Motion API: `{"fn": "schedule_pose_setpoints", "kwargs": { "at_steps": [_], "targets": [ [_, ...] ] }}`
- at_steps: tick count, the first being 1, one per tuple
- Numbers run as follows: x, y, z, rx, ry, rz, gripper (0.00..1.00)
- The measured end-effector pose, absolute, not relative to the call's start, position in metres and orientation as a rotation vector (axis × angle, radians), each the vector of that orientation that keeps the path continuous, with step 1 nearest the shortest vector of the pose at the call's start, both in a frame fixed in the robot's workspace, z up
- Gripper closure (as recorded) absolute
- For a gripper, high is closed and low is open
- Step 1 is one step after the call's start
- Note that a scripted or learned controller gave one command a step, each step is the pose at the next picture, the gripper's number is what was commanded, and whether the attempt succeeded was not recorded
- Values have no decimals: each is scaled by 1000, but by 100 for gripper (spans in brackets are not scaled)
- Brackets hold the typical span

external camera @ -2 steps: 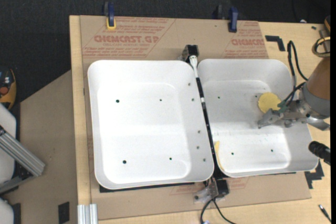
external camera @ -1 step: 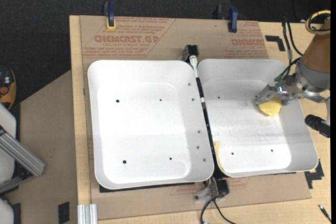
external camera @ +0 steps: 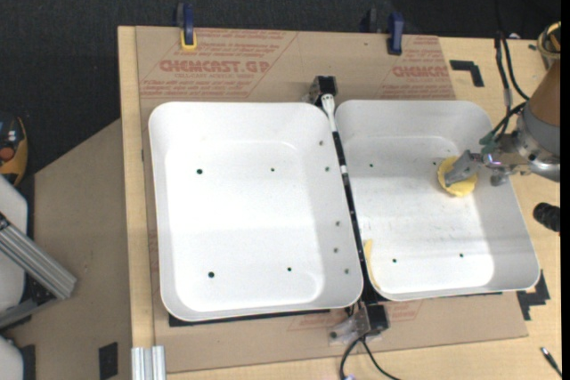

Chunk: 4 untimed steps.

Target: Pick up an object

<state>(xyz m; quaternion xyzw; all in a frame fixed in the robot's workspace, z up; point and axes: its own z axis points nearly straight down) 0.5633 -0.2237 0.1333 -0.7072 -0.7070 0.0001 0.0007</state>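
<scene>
From the camera above the bench, my claw (external camera: 470, 166) sits low over the right bin (external camera: 419, 276), in that bin's far right part, close to its right wall. My grey arm (external camera: 545, 116) comes in over that wall from the right side. The metal parts of the claw are small and crowded together here, and I cannot tell whether they are apart or together.

The thing I am after is a small yellow piece (external camera: 457, 182). It is pale yellow, rounded, somewhat like a flat disc or a soft lump, with a slightly darker yellow edge on its near side. It lies on the floor of the right bin, right under the tip of my claw, which overlaps its top edge. Whether I am touching it or just above it I cannot say, and I cannot see it gripped between anything.

The left bin (external camera: 178, 218) lies just beside the right bin, their inner walls meeting along a dark strip (external camera: 343, 191). Both rest on a brown board (external camera: 223, 58) printed with red lettering. Two blue clamps (external camera: 185, 20) hold the far edge of that board, beyond the right bin. A thin yellow sliver (external camera: 367, 258) shows at the right bin's near left wall.
</scene>
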Motion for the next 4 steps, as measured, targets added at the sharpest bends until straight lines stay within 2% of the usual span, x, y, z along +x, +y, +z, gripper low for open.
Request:
{"fn": "schedule_pose_setpoints", "kwargs": {
  "at_steps": [1,2,3,4],
  "targets": [
    [568,-156,243,-2219,-2238,-13,0],
    [503,-61,450,-2221,-2243,-26,0],
    [504,-65,451,-2225,-2228,-4,100],
    [505,-47,303,-2213,-2214,15,100]
  ]
}}
